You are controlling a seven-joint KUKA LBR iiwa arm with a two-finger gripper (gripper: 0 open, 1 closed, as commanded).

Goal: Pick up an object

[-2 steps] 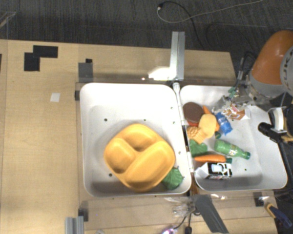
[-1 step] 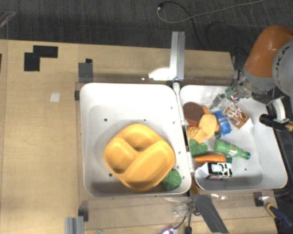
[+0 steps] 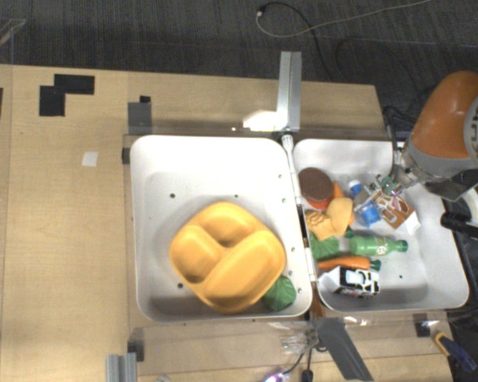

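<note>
pincer (image 3: 392,183) over right bin (image 3: 446,293) | yellow dish (image 3: 227,255) in left bin (image 3: 151,213)

Overhead view of two white bins side by side: the left bin (image 3: 151,213) holds a large yellow divided dish (image 3: 225,255) with a green object (image 3: 281,294) tucked at its lower right edge. The right bin (image 3: 442,281) holds a cluster of small items, among them a brown disc (image 3: 315,185), a green bottle (image 3: 377,247) and a black-and-white toy car (image 3: 357,280). The gripper (image 3: 388,186) hangs over the upper part of this cluster, beneath the arm's orange band (image 3: 444,122).
</note>
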